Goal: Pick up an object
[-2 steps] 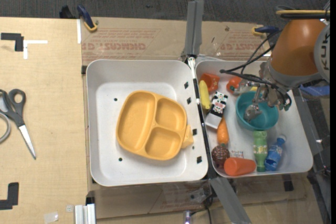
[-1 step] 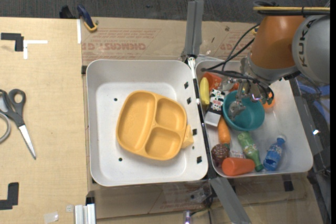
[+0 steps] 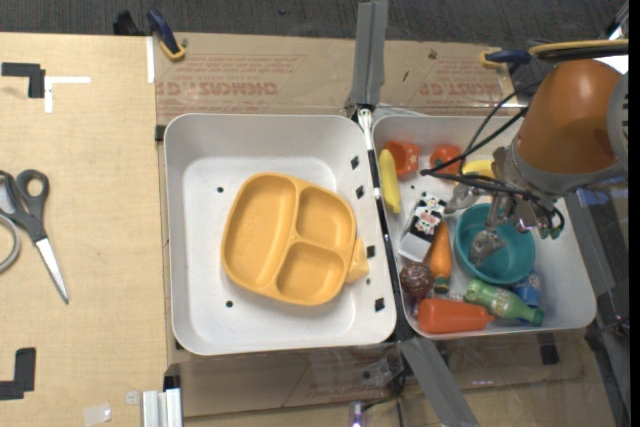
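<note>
Teal plastic marks the bowl (image 3: 497, 253) over which the hand (image 3: 489, 241) is poised, in the right bin (image 3: 570, 300). The metal fingers are seen low inside the bowl's mouth, close to its inner wall, but whether they are spread or clenched cannot be told from this slanted view, and nothing is seen between them.

No single thing is named by the task, so any item in the right bin may serve. Crowded round the bowl are a carrot (image 3: 440, 253) just to its left, a black-and-white carton (image 3: 424, 218) beside that, a yellow banana (image 3: 388, 181) along the bin's left wall, two red-orange fruits (image 3: 403, 156) towards the far wall, a dark round item (image 3: 415, 280), a red pepper-like piece (image 3: 452, 315) and a green bottle (image 3: 503, 301) against the near wall. In the left bin (image 3: 185, 235) a yellow divided plate (image 3: 290, 239) is lying, well apart from the hand.

Several failures are judged likely. If the bowl's wall is meant to be pinched, a thin curved rim may slip from the fingers, or the bowl may be tipped against the carrot and bottle that press on it. If the fingers are closed on the bowl's hollow, nothing may be caught at all. The neighbours could also be knocked aside by a lifted bowl, given how tightly it is hemmed in.
</note>
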`<state>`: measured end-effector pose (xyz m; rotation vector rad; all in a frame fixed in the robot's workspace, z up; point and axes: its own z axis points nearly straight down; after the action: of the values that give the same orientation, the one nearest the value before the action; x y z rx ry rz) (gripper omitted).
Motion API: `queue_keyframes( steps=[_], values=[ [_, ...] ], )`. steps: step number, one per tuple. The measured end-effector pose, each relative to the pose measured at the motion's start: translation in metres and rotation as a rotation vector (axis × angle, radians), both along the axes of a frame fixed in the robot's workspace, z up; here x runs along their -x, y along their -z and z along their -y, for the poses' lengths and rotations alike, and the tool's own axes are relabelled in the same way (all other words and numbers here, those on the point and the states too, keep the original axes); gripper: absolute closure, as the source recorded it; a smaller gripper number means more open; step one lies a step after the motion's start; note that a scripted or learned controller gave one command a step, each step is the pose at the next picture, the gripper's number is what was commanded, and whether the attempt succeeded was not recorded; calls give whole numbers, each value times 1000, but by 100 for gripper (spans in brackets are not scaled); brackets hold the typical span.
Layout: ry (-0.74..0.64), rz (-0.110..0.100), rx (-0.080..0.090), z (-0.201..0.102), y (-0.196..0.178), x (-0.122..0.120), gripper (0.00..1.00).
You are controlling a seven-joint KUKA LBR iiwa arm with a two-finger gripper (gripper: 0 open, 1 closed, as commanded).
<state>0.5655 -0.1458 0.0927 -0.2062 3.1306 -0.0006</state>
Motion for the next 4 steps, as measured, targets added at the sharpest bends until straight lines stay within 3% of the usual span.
queue_keyframes(
  steps=[1,2,3,4],
  values=[
    [-156,2,0,-22,0,-45,0],
    [-134,9,5,-40,-2,18,0],
    [-75,2,0,-42,-1,-66,0],
    [-68,4,1,3,-1,-88,0]
  ],
)
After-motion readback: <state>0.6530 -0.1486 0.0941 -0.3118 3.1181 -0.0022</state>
